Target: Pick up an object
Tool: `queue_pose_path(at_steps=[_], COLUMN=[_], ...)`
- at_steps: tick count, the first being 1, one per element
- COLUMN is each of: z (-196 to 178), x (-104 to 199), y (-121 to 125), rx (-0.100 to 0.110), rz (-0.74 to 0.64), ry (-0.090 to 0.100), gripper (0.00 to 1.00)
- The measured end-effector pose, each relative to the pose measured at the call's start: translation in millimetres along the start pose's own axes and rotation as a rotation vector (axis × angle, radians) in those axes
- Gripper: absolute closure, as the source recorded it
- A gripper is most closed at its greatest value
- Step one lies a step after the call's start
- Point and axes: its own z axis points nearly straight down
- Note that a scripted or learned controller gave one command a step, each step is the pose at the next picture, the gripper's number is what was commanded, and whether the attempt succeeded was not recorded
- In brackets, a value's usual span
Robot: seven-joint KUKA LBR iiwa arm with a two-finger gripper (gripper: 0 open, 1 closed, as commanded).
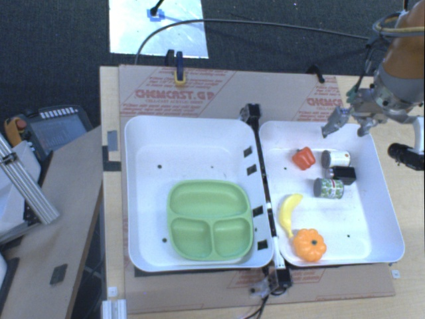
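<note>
Lying in the right bin (378,178), a small red-orange pepper (304,157).

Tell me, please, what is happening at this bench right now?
A grey robot arm reaches in from the right, and its open gripper hovers above the far edge of the right bin, holding nothing. In that bin lie a red pepper, a white can, a black block, a green can, a banana and a small orange pumpkin. The left bin holds a green divided plate. Nothing has been picked up yet.
</note>
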Motion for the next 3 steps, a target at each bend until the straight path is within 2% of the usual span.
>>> queue_pose_path(at_steps=[1,3], z=[-7,103], x=[0,8], y=[2,-11], rx=[-0.012,-0.007], rz=[-0.002,0.000], ry=[-0.002,-0.001], gripper=[0.00,0.00])
